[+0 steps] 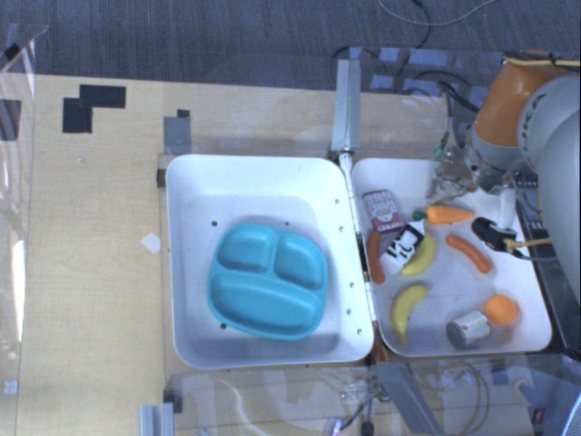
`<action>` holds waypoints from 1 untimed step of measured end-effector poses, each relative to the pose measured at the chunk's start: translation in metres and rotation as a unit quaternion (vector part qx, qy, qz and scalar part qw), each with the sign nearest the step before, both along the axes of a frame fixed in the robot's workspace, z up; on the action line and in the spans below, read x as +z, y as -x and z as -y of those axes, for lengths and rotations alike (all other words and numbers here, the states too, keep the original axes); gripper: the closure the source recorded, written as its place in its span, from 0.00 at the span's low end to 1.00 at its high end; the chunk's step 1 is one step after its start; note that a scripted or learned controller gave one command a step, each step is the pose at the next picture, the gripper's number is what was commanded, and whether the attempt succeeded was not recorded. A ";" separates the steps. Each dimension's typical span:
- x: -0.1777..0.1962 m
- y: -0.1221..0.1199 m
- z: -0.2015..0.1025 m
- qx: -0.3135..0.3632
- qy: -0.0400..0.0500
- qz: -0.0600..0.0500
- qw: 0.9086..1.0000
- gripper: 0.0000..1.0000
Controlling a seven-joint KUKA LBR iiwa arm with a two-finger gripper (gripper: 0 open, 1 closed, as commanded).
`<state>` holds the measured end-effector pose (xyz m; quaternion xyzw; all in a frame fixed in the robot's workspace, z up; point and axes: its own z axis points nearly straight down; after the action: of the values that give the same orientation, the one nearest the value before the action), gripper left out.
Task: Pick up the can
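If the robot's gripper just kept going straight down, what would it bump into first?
Probably the bare floor of the right bin, just beside the carrot. The gripper hangs over that back corner, though depth is hard to judge.

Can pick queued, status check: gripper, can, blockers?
Gripper at right bin's far edge, holding nothing. Can lying near front, untouched. Orange right beside it.

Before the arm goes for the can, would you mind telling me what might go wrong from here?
The can lies on its side in the right bin's near corner, so it may roll away from a closing gripper.
An orange sits right against it, and could be nudged or caught instead.
The gripper is at the bin's far edge, so its path crosses the carrot and sausage.
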<state>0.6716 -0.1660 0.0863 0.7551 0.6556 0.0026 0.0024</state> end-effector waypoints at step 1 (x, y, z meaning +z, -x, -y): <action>0.156 0.000 -0.004 0.199 0.002 0.000 0.980 1.00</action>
<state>0.6713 -0.1618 0.2419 0.6094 0.7928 0.0018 0.0037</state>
